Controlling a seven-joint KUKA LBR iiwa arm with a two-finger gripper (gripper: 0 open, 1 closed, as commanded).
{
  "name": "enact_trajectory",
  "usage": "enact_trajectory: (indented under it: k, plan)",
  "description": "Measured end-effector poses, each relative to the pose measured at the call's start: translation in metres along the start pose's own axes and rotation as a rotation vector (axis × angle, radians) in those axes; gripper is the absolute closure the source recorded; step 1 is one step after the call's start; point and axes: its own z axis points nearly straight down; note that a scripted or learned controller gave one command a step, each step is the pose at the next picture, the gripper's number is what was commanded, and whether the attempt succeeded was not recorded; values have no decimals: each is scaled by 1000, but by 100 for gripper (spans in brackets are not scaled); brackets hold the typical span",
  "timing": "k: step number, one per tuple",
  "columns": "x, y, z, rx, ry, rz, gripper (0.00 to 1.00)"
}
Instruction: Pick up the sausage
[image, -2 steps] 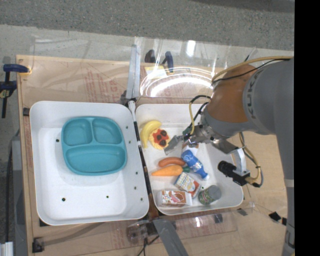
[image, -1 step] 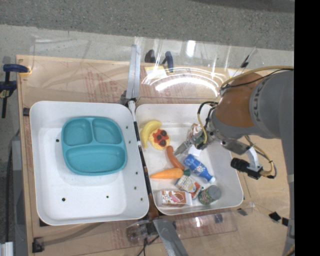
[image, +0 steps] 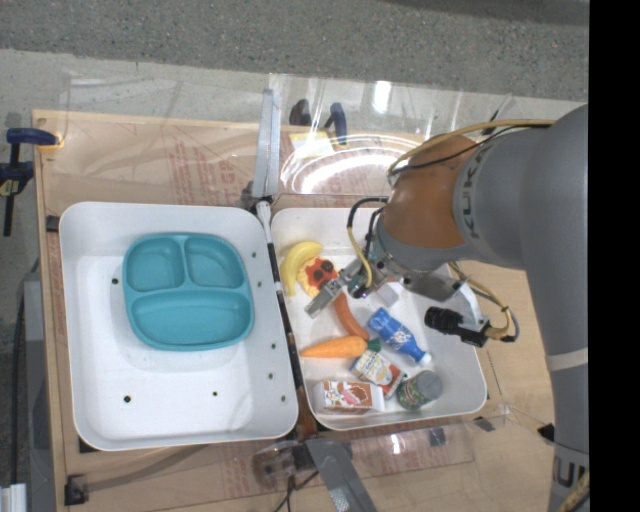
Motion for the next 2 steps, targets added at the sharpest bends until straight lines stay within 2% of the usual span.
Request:
enact_trajectory:
  k: [1, 2]
  plan:
    - [-19, 15, 27, 0, 0, 186, 0]
    - [-21, 14, 15, 0, -2, 184, 100]
